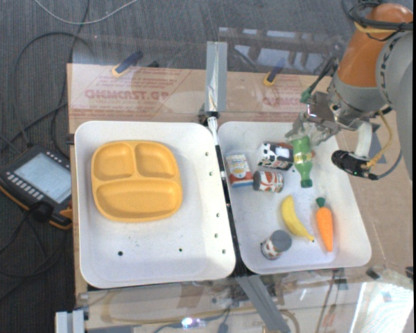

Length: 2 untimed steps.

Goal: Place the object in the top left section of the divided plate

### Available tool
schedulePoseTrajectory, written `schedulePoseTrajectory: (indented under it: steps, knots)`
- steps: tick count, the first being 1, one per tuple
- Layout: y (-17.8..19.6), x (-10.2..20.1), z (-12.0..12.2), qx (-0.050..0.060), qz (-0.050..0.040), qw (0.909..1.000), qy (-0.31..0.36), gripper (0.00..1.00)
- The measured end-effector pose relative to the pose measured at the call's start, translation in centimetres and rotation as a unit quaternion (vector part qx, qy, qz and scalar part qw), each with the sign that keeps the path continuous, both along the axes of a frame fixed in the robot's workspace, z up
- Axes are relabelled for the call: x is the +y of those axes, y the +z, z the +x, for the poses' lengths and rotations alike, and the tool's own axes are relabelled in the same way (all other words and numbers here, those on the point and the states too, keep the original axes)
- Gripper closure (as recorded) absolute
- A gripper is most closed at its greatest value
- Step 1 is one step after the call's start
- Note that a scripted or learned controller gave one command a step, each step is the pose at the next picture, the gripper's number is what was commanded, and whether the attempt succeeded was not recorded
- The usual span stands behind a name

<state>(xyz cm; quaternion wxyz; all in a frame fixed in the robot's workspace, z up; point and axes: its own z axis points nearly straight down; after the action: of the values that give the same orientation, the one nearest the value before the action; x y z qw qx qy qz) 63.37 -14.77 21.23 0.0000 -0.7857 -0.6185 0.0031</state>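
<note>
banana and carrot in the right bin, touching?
Apart. The camera view shows a strip of white bin floor between the banana and the carrot along their whole length.

Faint reversed red lettering on the cardboard sheet (135, 96) behind the bins cannot be read.

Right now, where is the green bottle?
The green bottle is in the right bin, near its far right corner. It sits directly under the gripper, with the black-and-white cow toy on its left and the carrot nearer the camera.
</note>
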Motion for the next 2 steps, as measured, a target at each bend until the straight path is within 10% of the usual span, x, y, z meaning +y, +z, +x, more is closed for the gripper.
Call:
schedulePoseTrajectory:
  steps: [2]
  knots:
    - [-8.0, 2.6, 0.6, -0.005, 0.0005, 0.9971, 0.076, 1.0]
